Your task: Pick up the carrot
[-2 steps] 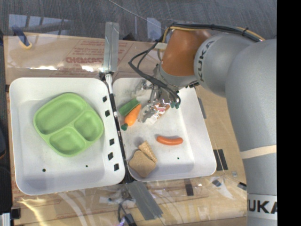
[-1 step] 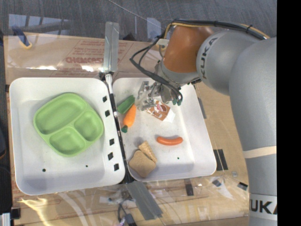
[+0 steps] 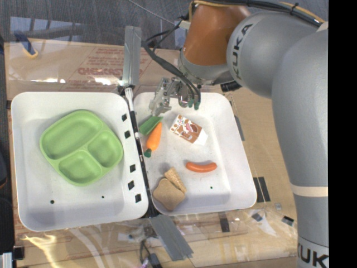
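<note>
The carrot [image 3: 154, 137], orange with a green top, lies in the right bin [image 3: 237, 166] against its left wall, green end pointing up toward the gripper. My gripper [image 3: 176, 101] hangs over the far part of that bin, just above and right of the carrot's green top. Its fingers are spread, one metal finger [image 3: 160, 101] to the left and one green-tipped finger [image 3: 193, 101] to the right, with nothing between them. It is apart from the carrot.
A white and red snack packet [image 3: 188, 129] lies right of the carrot. A red sausage [image 3: 201, 166] and brown bread pieces [image 3: 169, 190] sit nearer the front. A green divided plate [image 3: 81, 146] rests in the left bin [image 3: 28, 200].
</note>
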Controlling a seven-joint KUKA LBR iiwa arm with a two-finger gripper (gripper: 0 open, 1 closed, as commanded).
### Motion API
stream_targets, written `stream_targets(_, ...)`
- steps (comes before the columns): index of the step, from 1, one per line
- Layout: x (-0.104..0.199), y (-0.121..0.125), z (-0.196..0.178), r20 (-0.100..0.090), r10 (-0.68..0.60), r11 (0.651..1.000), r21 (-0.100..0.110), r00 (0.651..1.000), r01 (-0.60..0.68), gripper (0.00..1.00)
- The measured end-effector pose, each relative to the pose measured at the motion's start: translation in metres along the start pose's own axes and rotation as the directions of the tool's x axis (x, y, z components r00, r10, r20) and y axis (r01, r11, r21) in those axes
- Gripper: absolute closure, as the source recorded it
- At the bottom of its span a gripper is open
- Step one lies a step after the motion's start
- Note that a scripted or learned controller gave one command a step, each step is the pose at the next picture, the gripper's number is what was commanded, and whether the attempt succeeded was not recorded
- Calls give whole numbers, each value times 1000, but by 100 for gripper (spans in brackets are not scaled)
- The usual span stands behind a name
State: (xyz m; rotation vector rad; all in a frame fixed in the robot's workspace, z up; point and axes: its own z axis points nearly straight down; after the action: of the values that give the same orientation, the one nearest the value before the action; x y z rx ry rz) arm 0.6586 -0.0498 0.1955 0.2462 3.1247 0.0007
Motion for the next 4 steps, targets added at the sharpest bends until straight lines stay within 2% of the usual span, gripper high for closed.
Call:
stream_targets(1,3,-45,-41,-2,397,918,4,918,-397,100)
stream_targets(2,-12,-125,-54,-1,44,999,3,999,-44,100)
stream_targets(3,0,-163,-99,-2,-300,954,2,954,300,100)
stream_targets(4,-26,-156,-115,-1,-745,667,1,667,745,100)
